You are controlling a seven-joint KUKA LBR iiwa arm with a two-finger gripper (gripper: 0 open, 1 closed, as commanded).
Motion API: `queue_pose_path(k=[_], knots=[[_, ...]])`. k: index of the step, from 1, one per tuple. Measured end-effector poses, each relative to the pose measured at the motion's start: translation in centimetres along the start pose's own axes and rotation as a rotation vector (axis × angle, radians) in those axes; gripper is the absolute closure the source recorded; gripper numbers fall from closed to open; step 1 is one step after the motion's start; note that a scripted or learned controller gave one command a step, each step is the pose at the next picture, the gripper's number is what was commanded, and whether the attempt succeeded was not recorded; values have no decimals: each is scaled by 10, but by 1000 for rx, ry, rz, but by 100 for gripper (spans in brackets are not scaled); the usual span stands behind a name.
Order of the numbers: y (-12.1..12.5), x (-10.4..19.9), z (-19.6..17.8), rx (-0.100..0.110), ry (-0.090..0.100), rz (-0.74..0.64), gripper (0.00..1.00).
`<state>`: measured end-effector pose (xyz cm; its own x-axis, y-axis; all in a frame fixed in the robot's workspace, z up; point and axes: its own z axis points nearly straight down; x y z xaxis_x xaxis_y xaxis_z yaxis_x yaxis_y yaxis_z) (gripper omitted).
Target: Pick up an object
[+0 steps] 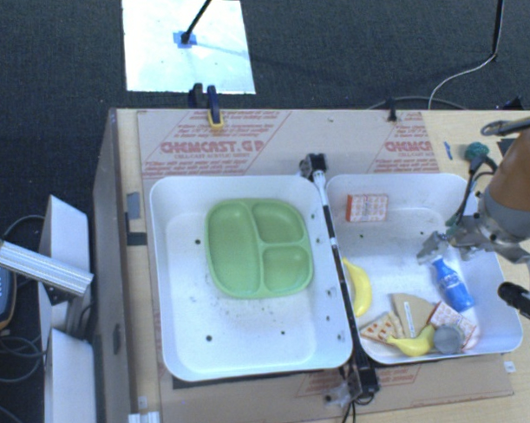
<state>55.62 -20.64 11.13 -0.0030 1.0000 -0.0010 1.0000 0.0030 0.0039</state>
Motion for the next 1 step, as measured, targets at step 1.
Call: queue_pose_path(k=[1], knots=[[-13, 0, -18, 2, 1, 1, 0]])
